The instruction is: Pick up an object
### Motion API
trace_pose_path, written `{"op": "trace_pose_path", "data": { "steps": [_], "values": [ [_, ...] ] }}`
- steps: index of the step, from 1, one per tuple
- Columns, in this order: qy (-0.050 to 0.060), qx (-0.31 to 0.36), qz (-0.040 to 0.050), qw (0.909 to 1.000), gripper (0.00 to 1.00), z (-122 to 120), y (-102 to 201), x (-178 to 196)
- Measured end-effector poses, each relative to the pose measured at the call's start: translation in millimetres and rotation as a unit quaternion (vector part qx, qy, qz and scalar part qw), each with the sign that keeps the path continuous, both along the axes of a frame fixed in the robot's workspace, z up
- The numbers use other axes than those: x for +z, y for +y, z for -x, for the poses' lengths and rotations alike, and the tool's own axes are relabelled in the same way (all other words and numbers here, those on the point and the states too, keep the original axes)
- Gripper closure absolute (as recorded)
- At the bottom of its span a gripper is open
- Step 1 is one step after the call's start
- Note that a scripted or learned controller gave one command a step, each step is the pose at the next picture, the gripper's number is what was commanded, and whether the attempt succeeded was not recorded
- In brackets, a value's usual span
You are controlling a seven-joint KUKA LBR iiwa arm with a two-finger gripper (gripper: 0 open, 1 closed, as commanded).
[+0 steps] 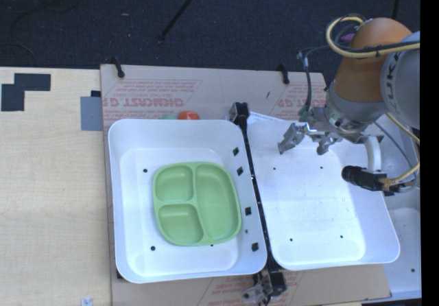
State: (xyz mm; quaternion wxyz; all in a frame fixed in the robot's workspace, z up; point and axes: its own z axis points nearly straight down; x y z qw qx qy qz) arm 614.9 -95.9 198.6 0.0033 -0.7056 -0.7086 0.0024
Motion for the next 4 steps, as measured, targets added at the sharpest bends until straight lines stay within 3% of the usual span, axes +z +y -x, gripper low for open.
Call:
{"op": "trace_pose_path", "data": {
  "steps": [2, 3, 4],
  "values": [
    [0.001, -0.002, -0.0001, 1.0000, 0.00, 13.8, 3.0, -107.6],
    [-0.001, -0.005, 0.0000, 1.0000, 1.00, 12.6, 1.4, -94.5],
    [-0.005, -0.002, 0.0006, 1.0000, 1.00, 4.6, 7.2, -38.6]
  ]
}}
